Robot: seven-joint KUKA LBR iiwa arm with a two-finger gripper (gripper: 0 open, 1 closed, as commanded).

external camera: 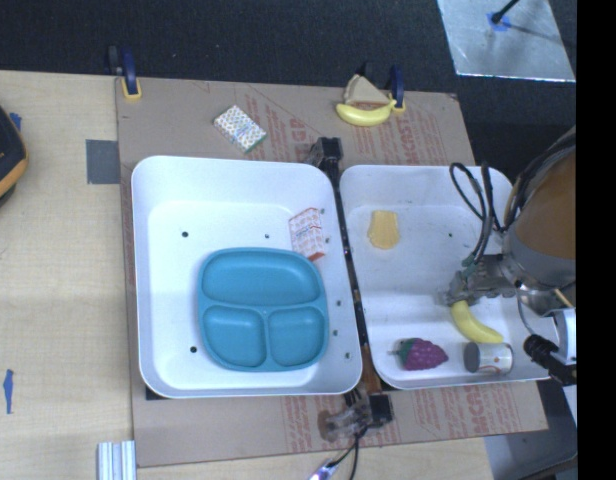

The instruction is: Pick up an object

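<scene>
Two white bins sit side by side on the tabletop, and the arm [548, 218] reaches into the right one from its right edge. The claw [475, 286] hangs low over the right part of the right bin [418, 193], just above the upper end of a banana [475, 325]. It is dark and small from this angle, so I cannot tell how it is set, and nothing can be seen gripped in it. By that reading the pick is not yet done: the approach looks finished or nearly so, and the closing and the lift are left.

The right bin holds four things. The banana lies near its right edge, slanting toward the front corner. A small can [489, 358] lies on its side just beside the banana's lower end, at the front right corner. A bunch of purple grapes [421, 354] rests along the front edge, near the can but apart from it. A flat yellow-orange piece [384, 230] lies toward the back left, well apart from the rest.

The left bin [168, 198] holds a blue tray [262, 306] with three compartments, nothing in them, and a small red-and-white packet [308, 233] against its right edge.

Outside the bins, a second banana [364, 114] and a patterned packet [239, 127] lie near the tabletop's back edge.
</scene>
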